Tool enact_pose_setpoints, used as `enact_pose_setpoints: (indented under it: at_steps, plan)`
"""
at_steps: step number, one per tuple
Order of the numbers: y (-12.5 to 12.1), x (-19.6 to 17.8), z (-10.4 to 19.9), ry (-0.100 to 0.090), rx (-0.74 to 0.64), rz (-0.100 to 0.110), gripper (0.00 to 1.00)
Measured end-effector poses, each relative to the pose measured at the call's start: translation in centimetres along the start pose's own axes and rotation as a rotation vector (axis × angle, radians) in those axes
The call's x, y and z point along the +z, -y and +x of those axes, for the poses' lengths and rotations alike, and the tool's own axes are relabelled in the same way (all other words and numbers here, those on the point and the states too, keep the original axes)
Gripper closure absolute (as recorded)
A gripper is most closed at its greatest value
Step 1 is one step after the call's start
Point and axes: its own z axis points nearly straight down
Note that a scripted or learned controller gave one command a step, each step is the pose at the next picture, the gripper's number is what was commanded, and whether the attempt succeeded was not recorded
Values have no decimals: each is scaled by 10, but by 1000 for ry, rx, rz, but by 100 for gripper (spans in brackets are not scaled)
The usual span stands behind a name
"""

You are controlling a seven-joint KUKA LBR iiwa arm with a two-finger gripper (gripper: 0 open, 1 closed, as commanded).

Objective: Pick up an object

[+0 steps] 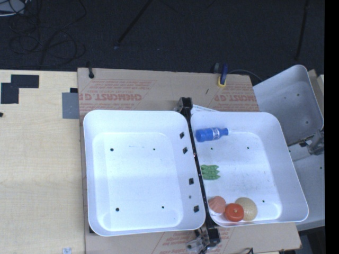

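Looking down on the bench, all the stuff to grab sits in the right bin [288, 157]. A blue bottle [212, 134] lies on its side near that bin's far left corner, cap end pointing right. Further down the left wall there's a small green thing [210, 172], too small to say what it is. Bunched up in the near left corner are three round pieces: a pinkish one [216, 203], a red one [234, 212] and a tan one [247, 208]. The red one touches both neighbours.

The left bin [89, 157] sits right beside it, rims touching along a line of black clips [191, 181]. Both bins rest on a cardboard sheet [132, 91] with red print, with light wood bench [37, 168] off to the left. As for the gripper, I honestly can't tell whether it's apart or together.
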Motion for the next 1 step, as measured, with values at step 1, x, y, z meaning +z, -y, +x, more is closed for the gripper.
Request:
enact_pose_setpoints:
  at_steps: [1]
  plan:
    - [0,10,1,-1,2,4,100]
